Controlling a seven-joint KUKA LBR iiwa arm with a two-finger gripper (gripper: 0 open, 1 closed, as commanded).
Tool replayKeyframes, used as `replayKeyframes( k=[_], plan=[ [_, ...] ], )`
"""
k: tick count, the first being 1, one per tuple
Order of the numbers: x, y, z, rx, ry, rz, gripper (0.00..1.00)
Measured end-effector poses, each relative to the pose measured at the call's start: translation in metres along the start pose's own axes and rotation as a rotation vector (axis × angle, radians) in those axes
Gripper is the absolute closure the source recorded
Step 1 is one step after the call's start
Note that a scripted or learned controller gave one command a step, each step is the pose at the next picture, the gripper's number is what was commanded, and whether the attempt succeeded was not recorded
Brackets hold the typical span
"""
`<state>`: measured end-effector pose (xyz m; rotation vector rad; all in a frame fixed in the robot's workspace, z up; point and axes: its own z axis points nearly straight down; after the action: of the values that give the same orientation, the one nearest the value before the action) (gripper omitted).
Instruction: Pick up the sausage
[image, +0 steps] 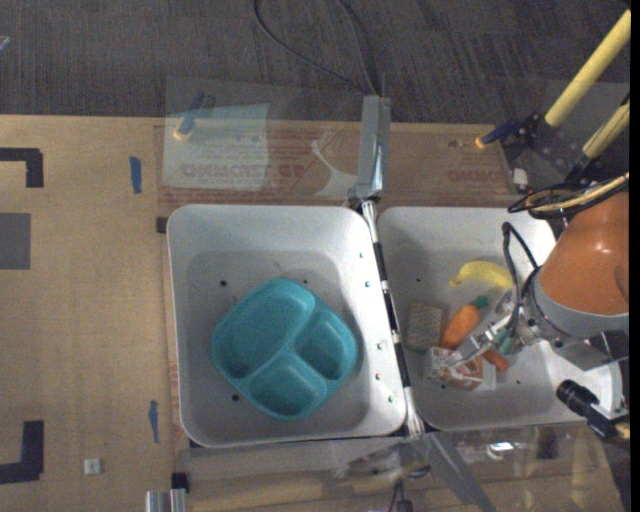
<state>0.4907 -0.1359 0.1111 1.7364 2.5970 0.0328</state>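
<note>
- Currently the gripper (487, 347) is low inside the bin nearer the arm (440, 222), hanging over the small cluster of things there. This suits a program that is closing on one item among several.
- Whether the fingers are spread or pressed together cannot be told. They blur into the clutter beneath them, and nothing can be seen pinched.
- The sausage (497, 360) appears to be the short reddish-orange piece just beside the gripper's tip, on the arm's side of it. It lies on the bin floor and partly under the wrist hardware, though this identification is a judgement, not a certainty.
- The carrot (460, 325) lies just past the gripper's tip, slanted, close enough to be caught by mistake.
- A small printed carton (462, 372) sits right below the tip, seemingly touching the reddish piece. This crowding probably explains the slanted approach.
- The banana (482, 272) is further off, beyond the carrot, and a tan block (424, 324) is on the far side of the carrot, so both are clear of the grasp.
- The grey-and-orange arm (590, 260) leans in over the bin's edge.
- The other bin (200, 300) holds a teal divided plate (285, 347), well apart from the gripper and not involved.
- Both bins rest on the wooden tabletop (80, 300).
- The pick looks unfinished, because the sausage still lies down among its neighbours.
</note>
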Motion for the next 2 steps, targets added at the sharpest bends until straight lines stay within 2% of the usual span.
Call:
replayKeyframes(
  k=[1,2],
  plan=[
    [-0.0056,0.0023,0.0027,-0.011,-0.004,-0.128,0.00],
    [-0.0068,0.0027,0.0026,-0.015,-0.010,-0.168,0.00]
  ],
)
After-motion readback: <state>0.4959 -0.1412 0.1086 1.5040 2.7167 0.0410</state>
